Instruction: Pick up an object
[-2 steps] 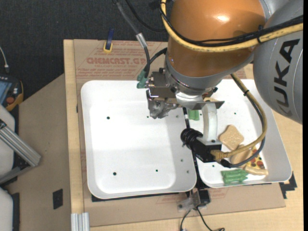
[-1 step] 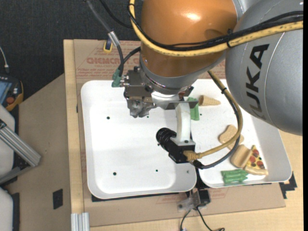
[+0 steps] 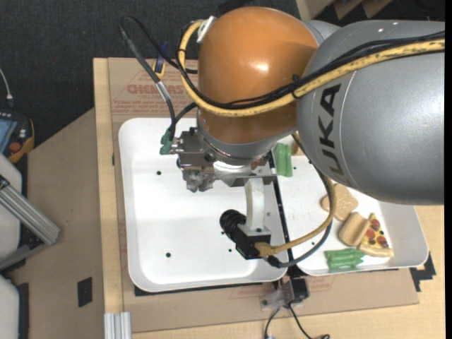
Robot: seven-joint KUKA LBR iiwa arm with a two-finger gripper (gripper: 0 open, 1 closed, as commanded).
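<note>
Currently pincer (image 3: 197, 176) over left bin (image 3: 155, 217), grip state unclear; pizza slice (image 3: 372, 236) well apart, in right bin (image 3: 409, 235).

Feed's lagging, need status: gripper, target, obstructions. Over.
Gripper over left bin, hold unconfirmed. Pizza slice, green piece, tan piece lie in right bin. Arm covers much of both bins.

Bench (image 3: 106, 210) carries one white bin (image 3: 162, 217) (another (image 3: 413, 249) beside it).

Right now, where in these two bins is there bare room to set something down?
The left bin is bare across its left half and front, from its left rim to the hand. The right bin is crowded at its front: pizza slice, tan roll, green piece and cookie lie close together.
</note>
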